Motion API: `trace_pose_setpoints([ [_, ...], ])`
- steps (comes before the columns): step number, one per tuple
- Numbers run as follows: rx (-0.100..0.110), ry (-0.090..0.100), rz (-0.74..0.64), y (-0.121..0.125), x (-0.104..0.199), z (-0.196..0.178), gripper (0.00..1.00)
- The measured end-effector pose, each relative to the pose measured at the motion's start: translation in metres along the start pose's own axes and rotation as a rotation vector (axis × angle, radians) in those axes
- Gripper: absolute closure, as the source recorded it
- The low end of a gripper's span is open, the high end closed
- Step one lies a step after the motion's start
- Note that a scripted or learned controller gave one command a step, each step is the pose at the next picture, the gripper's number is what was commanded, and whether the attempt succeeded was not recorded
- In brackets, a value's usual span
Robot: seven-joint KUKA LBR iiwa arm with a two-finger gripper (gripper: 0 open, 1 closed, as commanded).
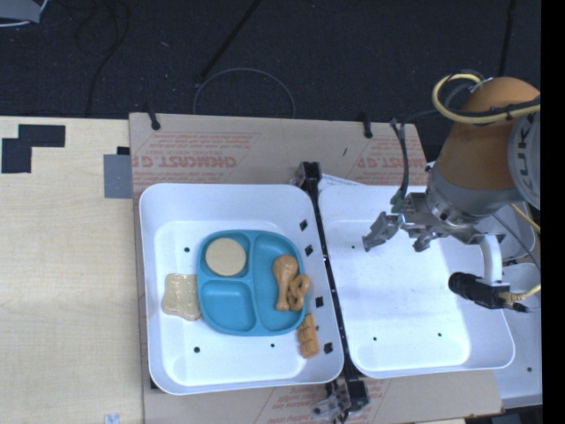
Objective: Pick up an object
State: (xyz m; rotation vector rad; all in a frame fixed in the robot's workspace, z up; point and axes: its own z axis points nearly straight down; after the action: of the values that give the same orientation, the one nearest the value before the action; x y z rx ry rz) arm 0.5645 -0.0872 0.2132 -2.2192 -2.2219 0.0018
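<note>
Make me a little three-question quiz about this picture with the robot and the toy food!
1. True or false: the round tan cookie lies in the blue plastic divided tray.
2. Which white bin holds the tray: A) left white bin B) right white bin?
3. Fill in: the robot's gripper hovers over the ____ bin.

Key: 1 true. 2 A. 3 right.

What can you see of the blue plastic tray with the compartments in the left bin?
The blue plastic divided tray lies flat in the left white bin, looking smooth and rounded, with three compartments. A round tan disc sits in the upper left one, a brown pretzel-like piece in the right one. A pale tan piece touches its left edge.
</note>
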Motion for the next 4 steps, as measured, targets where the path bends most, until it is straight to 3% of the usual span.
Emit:
trace_pose_setpoints([
  [3,0.003,0.001,0.002,0.004,0.005,0.128,0.0],
  [4,0.002,0.001,0.008,0.005,0.003,0.115,1.0],
])
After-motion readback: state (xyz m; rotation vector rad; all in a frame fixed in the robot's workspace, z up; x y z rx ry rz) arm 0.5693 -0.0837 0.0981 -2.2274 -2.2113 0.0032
